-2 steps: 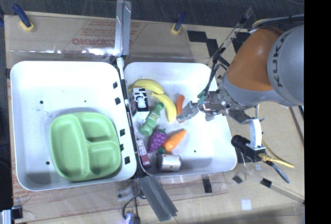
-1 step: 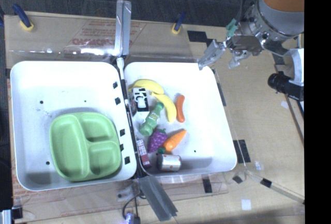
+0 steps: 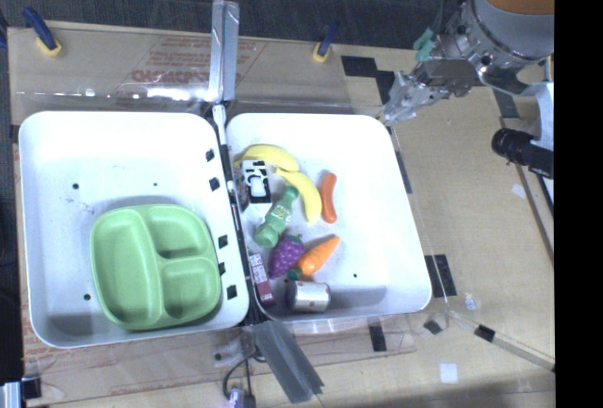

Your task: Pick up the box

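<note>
Currently arm up at right, end effector (image 3: 400, 105) above far right corner of right bin (image 3: 400, 208), holding nothing; open or closed, cannot tell. Box (image 3: 256, 182), black and white, lies in right bin near its left wall, just below banana (image 3: 278, 166). Nearby: green bottle (image 3: 276, 218), grapes (image 3: 286, 255), carrot (image 3: 318, 252), can (image 3: 308, 295). Left bin (image 3: 47, 171) carries green tray (image 3: 155, 265).

We see a green divided plate (image 3: 155, 263) in the left bin (image 3: 47, 142). In the right bin (image 3: 377, 208) lie a banana (image 3: 278, 161), a green bottle (image 3: 275, 220), grapes (image 3: 286, 255), two carrots (image 3: 327, 197) and a can (image 3: 308, 296).
</note>
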### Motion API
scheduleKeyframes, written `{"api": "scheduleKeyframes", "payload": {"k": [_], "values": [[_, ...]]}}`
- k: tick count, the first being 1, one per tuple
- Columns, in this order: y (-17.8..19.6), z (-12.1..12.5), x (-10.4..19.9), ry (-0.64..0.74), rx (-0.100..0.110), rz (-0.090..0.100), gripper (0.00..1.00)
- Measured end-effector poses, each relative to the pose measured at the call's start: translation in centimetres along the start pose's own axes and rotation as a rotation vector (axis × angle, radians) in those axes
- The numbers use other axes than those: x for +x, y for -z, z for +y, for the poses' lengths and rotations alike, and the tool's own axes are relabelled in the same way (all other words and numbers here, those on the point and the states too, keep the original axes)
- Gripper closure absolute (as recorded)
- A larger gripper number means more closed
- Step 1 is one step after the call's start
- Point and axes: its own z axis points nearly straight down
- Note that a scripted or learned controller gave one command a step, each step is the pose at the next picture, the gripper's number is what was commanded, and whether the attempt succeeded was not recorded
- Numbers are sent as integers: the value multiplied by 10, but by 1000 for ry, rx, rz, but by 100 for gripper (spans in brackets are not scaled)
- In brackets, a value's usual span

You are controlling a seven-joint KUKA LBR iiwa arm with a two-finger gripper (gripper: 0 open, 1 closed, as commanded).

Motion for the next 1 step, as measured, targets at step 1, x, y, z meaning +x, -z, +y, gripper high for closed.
{"api": "scheduleKeyframes", "payload": {"k": [1], "values": [[0, 0, 0, 0, 0, 0, 0]]}}
